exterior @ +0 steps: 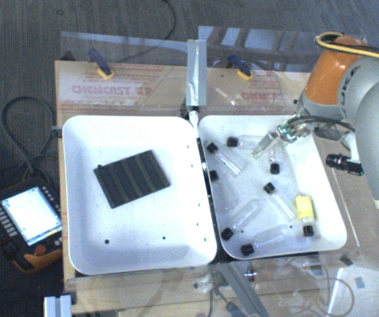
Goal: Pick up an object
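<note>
Clear vials (231, 163) with black caps lay scattered across the right bin (311, 160), some along its left wall, others near the middle and the front edge. One vial with a yellow label (304, 207) rested toward the bin's right front, with a black cap just below it. Another clear vial (266, 144) lay slanted in the back part of the bin, its upper end reaching right up to the gripper (284, 133).

The gripper hung low over the back right part of that bin, pointing down and toward the left. It appeared small and blurred against the white floor, so it could not be told whether it was open, closed or gripping the slanted vial. The arm (369, 121) came in from the right edge, its broad grey body leaning over the bin's right rim, with the orange band (328, 78) showing above and behind the wrist. A thin dark cable curved along the wrist.

In the left bin (84, 233) a black ribbed pad (132, 178) lay flat and turned at an angle, well apart from the gripper. A handheld screen (28, 215) sat on the floor left of the bench.
</note>
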`<act>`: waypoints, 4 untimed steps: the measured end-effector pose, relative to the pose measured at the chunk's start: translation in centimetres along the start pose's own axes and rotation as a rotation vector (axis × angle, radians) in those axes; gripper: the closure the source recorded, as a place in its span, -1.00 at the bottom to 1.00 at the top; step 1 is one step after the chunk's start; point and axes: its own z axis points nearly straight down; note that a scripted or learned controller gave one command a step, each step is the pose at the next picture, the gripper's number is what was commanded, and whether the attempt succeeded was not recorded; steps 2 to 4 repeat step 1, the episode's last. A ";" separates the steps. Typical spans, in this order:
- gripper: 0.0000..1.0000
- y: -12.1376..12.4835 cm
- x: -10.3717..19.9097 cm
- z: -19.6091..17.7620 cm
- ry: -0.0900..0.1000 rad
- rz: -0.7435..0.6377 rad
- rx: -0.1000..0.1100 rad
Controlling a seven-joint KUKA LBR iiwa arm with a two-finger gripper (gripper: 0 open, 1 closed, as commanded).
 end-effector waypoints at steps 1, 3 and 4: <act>1.00 -0.3 -0.2 -0.4 -0.004 -0.001 0.008; 1.00 -0.3 -0.2 -0.4 -0.004 -0.001 0.008; 1.00 -0.3 -0.2 -0.4 -0.004 -0.001 0.008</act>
